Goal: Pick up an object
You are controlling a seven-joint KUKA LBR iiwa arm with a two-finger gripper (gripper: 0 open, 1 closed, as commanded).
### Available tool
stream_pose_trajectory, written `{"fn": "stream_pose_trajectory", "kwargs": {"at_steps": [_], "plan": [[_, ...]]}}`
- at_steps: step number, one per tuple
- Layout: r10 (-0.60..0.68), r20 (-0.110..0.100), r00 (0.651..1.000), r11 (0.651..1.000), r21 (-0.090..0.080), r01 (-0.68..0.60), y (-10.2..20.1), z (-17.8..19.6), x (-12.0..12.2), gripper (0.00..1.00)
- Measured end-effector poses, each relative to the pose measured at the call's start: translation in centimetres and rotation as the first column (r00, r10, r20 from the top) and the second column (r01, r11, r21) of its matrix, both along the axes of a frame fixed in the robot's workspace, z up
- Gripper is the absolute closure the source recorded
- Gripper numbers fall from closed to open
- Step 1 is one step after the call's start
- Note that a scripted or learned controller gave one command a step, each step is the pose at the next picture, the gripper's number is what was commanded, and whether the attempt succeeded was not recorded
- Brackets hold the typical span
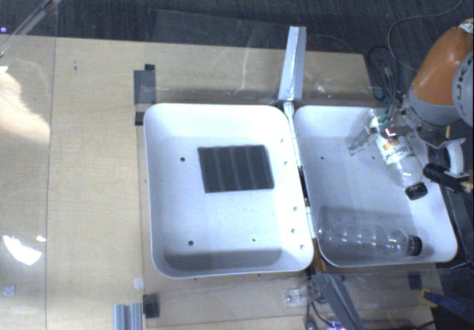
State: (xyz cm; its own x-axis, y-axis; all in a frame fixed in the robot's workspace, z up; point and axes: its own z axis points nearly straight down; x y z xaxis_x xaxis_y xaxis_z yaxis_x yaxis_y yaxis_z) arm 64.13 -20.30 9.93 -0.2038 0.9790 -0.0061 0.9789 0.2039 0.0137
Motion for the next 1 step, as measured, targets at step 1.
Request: {"fn": "stream_pose_trajectory", "kwargs": {"at_steps": [1], "plan": [[0.126, -0.005, 0.992, 0.992, 0.0, -0.126, 5.09, 10.08, 2.97, 1.0]]}}
